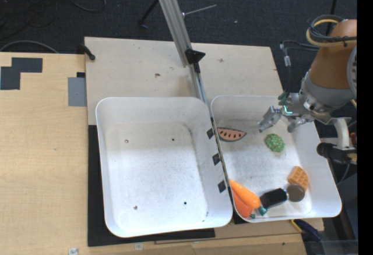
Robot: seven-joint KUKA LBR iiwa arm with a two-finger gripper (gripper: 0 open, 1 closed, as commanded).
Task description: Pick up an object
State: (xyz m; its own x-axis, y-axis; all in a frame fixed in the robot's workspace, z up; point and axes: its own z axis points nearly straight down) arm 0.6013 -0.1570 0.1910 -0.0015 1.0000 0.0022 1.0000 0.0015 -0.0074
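Note:
My gripper [281,121] hangs over the right bin [326,204] near its far right part, fingers spread open with nothing between them. Just below it lies a green bumpy ball [274,143]. A watermelon slice [231,134] rests at the bin's left side. An orange carrot [244,196], a black and teal tool [273,198], a brown cylinder [295,192] and a waffle-like orange piece [298,177] lie along the near edge.
The left bin [116,114] sits beside the right one, with a divider and black clips [214,158] between them. A slanted metal rail [176,21] stands behind the bins. The arm's orange band [342,29] is at the right.

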